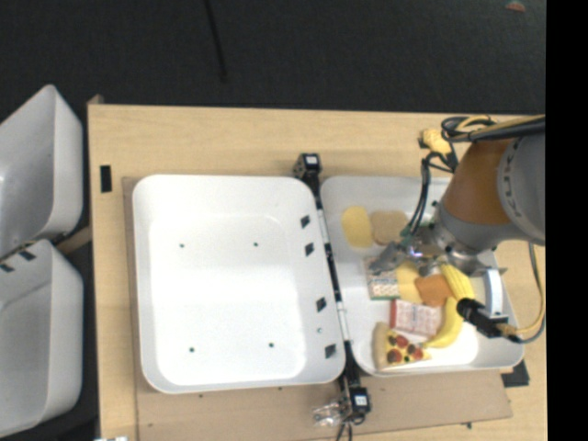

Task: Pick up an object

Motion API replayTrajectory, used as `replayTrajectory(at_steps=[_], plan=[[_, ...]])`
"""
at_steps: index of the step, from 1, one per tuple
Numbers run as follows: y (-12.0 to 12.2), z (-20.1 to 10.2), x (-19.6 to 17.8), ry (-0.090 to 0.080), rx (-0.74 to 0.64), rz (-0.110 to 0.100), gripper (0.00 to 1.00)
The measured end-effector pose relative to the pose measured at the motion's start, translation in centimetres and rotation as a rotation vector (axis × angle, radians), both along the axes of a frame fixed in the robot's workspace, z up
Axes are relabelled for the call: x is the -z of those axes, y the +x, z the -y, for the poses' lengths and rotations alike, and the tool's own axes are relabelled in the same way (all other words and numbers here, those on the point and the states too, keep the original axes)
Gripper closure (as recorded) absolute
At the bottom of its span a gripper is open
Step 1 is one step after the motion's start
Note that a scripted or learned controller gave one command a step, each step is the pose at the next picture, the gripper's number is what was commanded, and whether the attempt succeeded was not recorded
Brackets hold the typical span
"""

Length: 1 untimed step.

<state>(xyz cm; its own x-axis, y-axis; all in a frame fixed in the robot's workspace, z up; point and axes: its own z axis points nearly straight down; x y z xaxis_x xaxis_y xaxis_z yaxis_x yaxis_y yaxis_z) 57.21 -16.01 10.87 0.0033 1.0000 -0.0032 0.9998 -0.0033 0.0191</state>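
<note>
Pizza comes first for you: a toy pizza slice [399,348] with red dots lies at the near edge of the right bin [459,364], its tip pointing toward the divider between the bins. Just beyond it sits a red-and-white packet [415,318], and a banana [454,309] curves along the packet's right side, its dark end near a black part of the arm. Behind those you will find an orange block [432,288] touching a yellow piece [407,286], and to their left a small greenish card [383,288]. Look above that cluster for the hand [407,251] — it hangs low over the pile, close to a grey crumpled item [386,263], but its tips are lost against the clutter, so you cannot tell whether it is spread or clenched, nor whether anything is caught in it. Farther back lie a pale yellow oval [357,227] and a tan slab [389,224] side by side. The arm [487,191], grey with its orange band, enters from the right over the bin's far corner, cables looping above it. To the left, the left bin [147,274] rests on the tabletop [230,136], touching the right bin along the clipped seam.
</note>
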Motion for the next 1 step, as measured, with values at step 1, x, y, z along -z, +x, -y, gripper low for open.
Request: replayTrajectory(at_steps=[1], plan=[[-5.38, -6.48, -1.4, 0.004, -0.008, -0.016, 0.0]])
